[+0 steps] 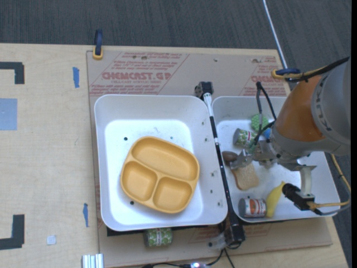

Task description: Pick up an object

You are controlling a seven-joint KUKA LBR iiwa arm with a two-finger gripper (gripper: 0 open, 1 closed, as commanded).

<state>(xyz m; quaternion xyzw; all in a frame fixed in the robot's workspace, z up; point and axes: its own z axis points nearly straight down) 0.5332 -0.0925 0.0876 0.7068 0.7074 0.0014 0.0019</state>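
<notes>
From my screen the arm (312, 113) reaches in from the right and hangs low over the right bin (329, 205), because that is where all the loose pickable things lie. The gripper (245, 159) sits over the bin's left side, at a dark brownish object and just above a tan slice of bread (247, 177), which I take to be the target or near it; the two are so close that I cannot tell which one the tool is aimed at. I cannot tell how far the tool is open, nor whether it has hold of anything, since its tip is dark and blends with the object below it. Just beyond the gripper lies a small green-labelled can (244, 137), with a green item (260, 121) past it, half hidden by the wrist. Near the front wall a red-labelled can (254, 207) lies on its side, touching or just beside a banana (275, 198). The left bin (106, 149) holds a yellow divided tray (159, 174), flat and well apart from the arm, so it looks like the place things are meant to go. Another green can (159, 237) lies outside, at that bin's front edge.
</notes>
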